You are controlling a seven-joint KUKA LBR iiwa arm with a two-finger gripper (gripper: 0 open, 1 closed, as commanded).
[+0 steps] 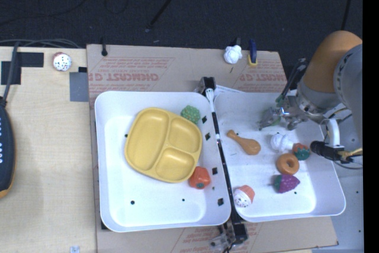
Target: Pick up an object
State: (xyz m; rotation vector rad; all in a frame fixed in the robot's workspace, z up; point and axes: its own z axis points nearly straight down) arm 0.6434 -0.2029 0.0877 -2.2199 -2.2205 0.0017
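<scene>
Since the task names no particular object, the likeliest candidate is read from where the gripper hangs:
Gripper (273, 119): low over the right bin (331, 201), near its back edge and right of middle; whether the fingers are spread or closed I cannot tell, because they are small and blurred at this slant, and nothing shows between them.
Nearest things: a white lump (279, 141) just in front of the gripper, and a tan drumstick-shaped toy (244, 143) toward the left wall of that bin.
Drumstick axis: long axis runs slantwise, thin handle toward the back-left corner, bulbous end toward the front-right.
Crowding risk: the white lump sits close by a doughnut (288, 163) and a green-and-red piece (301, 152); a descent there could nudge neighbours or pinch two at once.
Slip risk: a grasp along the drumstick's length instead of across it would probably let the rounded end squirt out.
Other contents: a purple berry toy (286, 183) and a white-and-orange ball (243, 195) near the front edge, well apart from the gripper.
Left bin (118, 210): carries a yellow divided plate (164, 144).
</scene>
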